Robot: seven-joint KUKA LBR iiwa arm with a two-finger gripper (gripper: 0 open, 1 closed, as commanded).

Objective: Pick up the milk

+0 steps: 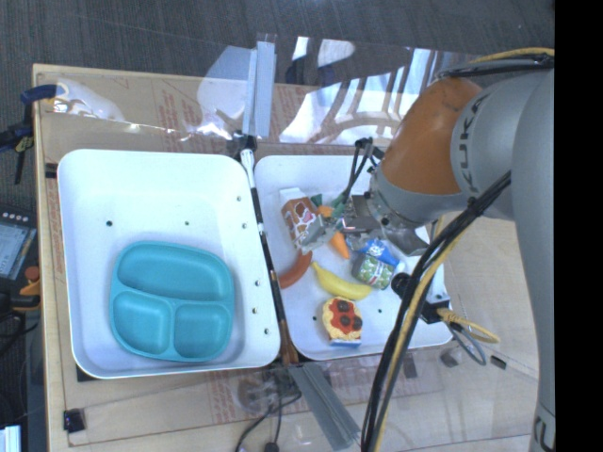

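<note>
The milk [375, 264] is a small carton with a blue top and green sides, lying tilted in the right bin [311, 347] near its right wall. My gripper [354, 222] hangs low over that bin, just up and left of the carton, under the grey and orange wrist. The wrist's bulk hides most of the gripper, and whether it touches the milk cannot be made out.
Also in the right bin lie a red and white box [301, 219], an orange carrot [339, 244], a banana [341, 283], a red sausage [294, 271] and a pizza slice [341, 319]. The left bin [141, 182] holds a teal divided plate [173, 301].
</note>
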